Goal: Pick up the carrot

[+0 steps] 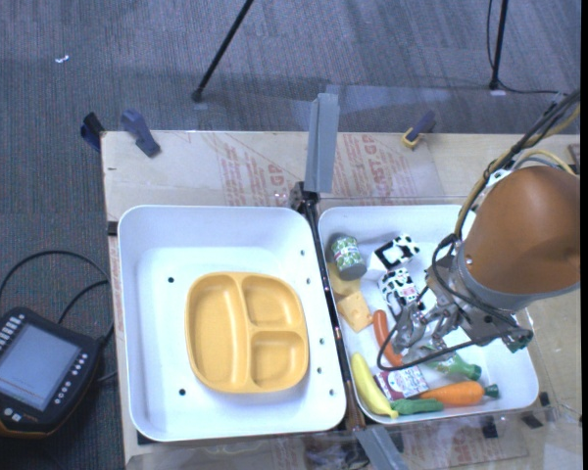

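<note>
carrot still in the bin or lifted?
In the bin. The carrot lies flat on the floor of the right bin near its front edge, beside the banana, apart from the gripper.

Red printing runs across the brown cardboard sheet (pixel 372 164) lying on the tabletop behind the bins, but its letters are too blurred to read. A small packet (pixel 409 382) in the right bin bears a label, likewise unreadable.
</note>
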You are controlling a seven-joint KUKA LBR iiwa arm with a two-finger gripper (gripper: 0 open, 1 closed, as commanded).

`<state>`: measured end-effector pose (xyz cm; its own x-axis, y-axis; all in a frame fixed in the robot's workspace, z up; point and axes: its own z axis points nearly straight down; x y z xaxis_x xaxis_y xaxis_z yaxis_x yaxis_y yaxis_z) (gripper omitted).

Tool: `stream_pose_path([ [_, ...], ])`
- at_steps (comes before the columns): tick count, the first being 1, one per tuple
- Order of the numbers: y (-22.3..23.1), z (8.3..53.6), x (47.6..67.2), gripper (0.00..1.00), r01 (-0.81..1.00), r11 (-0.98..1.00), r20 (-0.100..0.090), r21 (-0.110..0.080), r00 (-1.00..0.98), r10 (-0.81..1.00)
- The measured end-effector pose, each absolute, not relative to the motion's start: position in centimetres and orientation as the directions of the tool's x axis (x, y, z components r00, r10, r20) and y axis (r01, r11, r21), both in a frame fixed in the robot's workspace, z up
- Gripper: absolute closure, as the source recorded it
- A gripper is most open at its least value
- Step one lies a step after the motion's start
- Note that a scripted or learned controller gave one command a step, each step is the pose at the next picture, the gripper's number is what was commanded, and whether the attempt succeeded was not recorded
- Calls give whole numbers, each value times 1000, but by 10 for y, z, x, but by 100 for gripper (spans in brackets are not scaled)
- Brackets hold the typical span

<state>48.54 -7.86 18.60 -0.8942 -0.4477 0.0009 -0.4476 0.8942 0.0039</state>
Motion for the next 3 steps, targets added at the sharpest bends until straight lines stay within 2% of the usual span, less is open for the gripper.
stream_pose_path([
  [3,-77,210,488,100,-431,902,4,15,-903,-431],
])
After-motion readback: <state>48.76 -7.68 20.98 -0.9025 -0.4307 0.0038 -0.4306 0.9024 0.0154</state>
